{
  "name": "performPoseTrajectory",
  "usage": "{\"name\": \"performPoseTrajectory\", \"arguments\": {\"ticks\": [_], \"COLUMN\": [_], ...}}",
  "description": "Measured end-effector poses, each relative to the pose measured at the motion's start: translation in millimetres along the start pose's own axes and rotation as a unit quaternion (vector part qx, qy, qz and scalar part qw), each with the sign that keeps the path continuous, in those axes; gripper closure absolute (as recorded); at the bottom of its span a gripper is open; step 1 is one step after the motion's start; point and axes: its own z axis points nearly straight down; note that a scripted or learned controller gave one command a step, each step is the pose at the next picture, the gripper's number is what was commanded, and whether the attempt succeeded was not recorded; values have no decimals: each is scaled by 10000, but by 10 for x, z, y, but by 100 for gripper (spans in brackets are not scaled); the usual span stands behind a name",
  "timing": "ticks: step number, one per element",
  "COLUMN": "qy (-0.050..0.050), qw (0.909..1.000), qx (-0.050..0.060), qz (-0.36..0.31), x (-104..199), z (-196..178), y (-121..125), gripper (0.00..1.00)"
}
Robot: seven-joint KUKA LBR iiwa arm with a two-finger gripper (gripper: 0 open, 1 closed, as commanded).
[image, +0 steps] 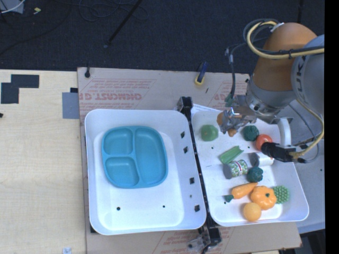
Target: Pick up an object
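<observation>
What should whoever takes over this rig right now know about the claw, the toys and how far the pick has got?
Claw: low over the back of the right bin, above the toys; finger state unclear, no visible hold.
Right bin: green ball, tomato, two broccoli pieces, green wedge, small can, carrot, orange pepper, yellow lemon.
Left bin: blue divided plate.
Done: approach. Left: grasp and lift one object.

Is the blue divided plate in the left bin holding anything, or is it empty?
Empty. All three compartments of the blue divided plate show bare blue; it lies flat in the left bin.
</observation>
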Motion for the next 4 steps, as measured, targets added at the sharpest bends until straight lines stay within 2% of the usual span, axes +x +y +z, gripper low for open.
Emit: {"name": "performPoseTrajectory", "arguments": {"ticks": [1, 2, 3, 4], "qy": [3, 1, -9, -9], "qw": [10000, 10000, 10000, 10000], "qx": [7, 9, -16, 4], "qz": [-4, -4, 16, 11], "x": [526, 1021, 935, 1042], "z": [48, 110, -60, 28], "y": [-353, -594, -623, -606], "gripper": [100, 100, 100, 100]}}
